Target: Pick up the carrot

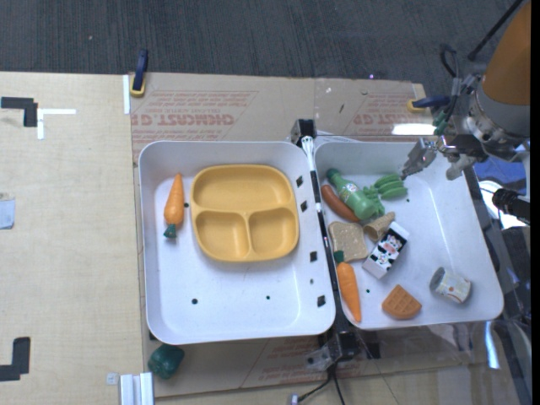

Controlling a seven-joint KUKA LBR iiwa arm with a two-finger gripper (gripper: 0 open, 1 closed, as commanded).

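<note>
Camera view, as we see it: gripper [419,160], fingers slightly apart and empty, hangs over the right bin's [472,226] far edge; the nearest carrot [348,289] lies well nearer and leftward along the bin's left wall, long axis running near-to-far.

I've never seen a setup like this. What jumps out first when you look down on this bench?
The yellow divided plate in the left bin draws the eye first, with a carrot lying beside it toward the bin's left wall. The right bin is a jumble of toy food: a second carrot along its left wall, a green bottle, a small milk carton. The gripper hangs over that bin's far right corner.
</note>
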